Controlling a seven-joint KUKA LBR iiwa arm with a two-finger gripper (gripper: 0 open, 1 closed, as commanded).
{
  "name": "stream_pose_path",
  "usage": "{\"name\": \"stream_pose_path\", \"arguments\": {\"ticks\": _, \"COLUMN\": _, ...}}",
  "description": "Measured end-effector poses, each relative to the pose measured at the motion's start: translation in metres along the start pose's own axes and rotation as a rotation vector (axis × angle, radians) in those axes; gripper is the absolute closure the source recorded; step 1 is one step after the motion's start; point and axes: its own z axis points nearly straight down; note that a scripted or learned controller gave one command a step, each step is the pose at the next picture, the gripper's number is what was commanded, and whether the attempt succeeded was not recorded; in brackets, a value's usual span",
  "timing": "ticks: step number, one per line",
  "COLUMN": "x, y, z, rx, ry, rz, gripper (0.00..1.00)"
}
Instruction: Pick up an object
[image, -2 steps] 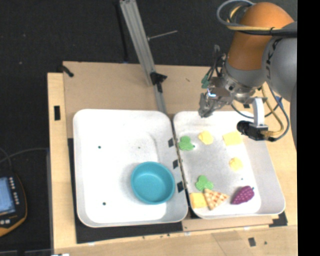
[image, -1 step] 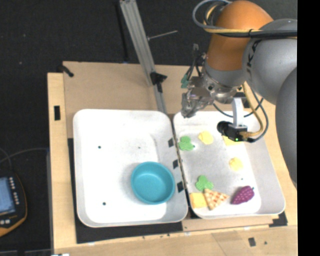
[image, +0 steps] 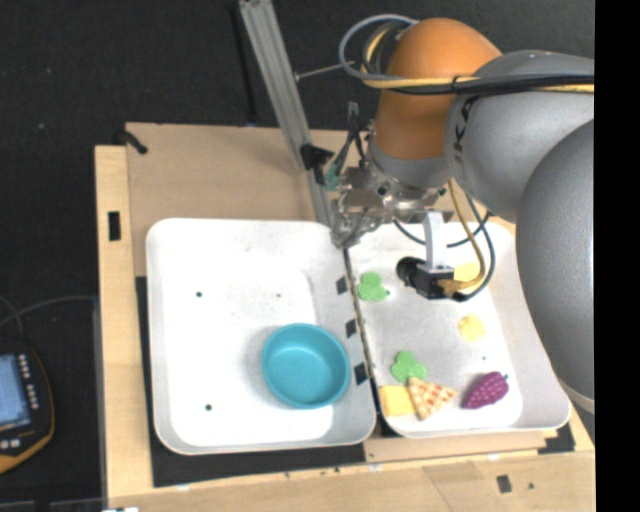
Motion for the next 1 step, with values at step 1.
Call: {"name": "stream_pose_path", "arguments": {"ticks": 1, "x": 0.0451, "y": -0.0011, "z": 0.0136, "rx": 0.001, "ry": 0.000, "rz": 0.000, "gripper": 1.00}}
